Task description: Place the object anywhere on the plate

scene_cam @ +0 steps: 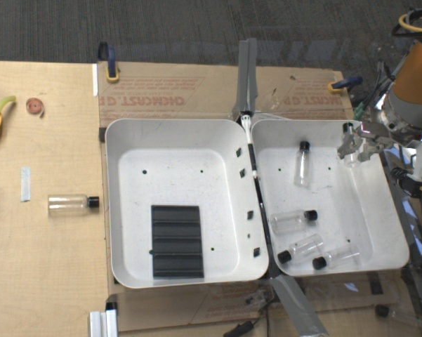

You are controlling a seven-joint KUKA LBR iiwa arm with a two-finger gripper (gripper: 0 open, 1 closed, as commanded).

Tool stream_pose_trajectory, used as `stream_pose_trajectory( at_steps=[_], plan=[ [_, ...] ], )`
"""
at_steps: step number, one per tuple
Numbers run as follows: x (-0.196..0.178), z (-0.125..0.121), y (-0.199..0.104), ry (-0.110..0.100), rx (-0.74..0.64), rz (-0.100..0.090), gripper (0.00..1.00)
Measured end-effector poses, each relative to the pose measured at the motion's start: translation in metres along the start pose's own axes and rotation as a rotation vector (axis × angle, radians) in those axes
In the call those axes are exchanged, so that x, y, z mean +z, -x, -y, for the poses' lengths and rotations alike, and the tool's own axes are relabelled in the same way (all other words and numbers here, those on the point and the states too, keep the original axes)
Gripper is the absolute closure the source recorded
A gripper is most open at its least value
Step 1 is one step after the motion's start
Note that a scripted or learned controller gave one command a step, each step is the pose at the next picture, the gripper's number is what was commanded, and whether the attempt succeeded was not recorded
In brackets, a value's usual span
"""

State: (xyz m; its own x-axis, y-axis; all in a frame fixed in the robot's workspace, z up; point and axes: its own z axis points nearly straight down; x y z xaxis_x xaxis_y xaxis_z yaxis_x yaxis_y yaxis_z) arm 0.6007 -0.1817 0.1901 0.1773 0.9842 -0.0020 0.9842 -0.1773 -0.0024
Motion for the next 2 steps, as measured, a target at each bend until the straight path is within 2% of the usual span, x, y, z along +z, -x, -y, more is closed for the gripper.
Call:
stream_pose_trajectory(
  at_steps=[1,2],
  plan=[
    [-0.035,-0.043,-0.089,0.003,-0.267,0.0,1.0],
    [-0.029,-0.027,-0.179,0.0,-0.294,0.0,1.0]
  ],
)
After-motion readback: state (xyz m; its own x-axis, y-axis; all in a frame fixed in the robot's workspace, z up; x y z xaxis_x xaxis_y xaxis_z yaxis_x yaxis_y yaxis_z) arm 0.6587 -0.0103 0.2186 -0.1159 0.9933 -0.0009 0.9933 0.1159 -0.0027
